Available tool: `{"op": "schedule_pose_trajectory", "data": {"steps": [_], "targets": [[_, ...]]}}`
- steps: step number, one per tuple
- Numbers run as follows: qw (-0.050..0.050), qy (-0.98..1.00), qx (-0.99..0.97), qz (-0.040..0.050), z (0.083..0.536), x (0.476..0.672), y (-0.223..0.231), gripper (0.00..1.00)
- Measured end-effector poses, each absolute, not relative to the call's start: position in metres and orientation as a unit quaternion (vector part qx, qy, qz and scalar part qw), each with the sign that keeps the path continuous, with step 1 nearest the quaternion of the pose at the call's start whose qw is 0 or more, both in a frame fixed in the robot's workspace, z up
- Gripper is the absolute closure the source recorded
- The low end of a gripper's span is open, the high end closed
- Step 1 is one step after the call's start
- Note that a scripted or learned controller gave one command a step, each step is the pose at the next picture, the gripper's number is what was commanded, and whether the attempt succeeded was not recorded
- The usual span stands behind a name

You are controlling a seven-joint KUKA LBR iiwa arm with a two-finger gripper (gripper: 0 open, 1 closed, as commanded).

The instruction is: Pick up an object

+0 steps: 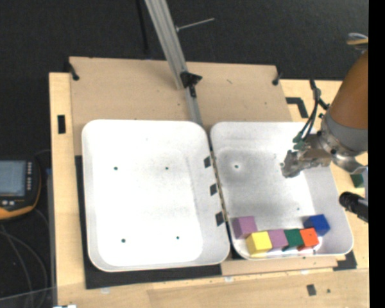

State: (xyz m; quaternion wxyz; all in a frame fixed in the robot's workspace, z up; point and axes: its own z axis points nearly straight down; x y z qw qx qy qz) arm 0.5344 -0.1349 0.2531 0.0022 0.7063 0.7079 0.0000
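Observation:
Several small blocks lie along the near edge of the right bin (263, 140): a purple block (245, 226), a yellow block (258, 242), a second purple block (278, 238), a green block (294, 237), an orange block (308, 237) and a blue block (317, 223). My gripper (291, 167) hangs over the right part of this bin, well above and behind the blocks. Nothing shows between its fingers.
The left bin (147, 191) sits beside the right one, with dark clips (213, 189) along the shared edge. A slanted metal rail (170, 43) rises behind the bins. A handheld pendant (9, 183) lies off the bench at the left.

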Motion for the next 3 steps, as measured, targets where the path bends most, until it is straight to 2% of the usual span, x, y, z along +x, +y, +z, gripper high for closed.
{"op": "schedule_pose_trajectory", "data": {"steps": [1,2,3], "targets": [[0.001,0.710,0.705,0.0007,0.251,0.550,-0.087,1.00],[-0.002,0.710,0.704,-0.0005,0.194,0.570,-0.001,1.00],[0.000,0.710,0.704,0.0014,0.217,0.559,0.063,1.00]]}}
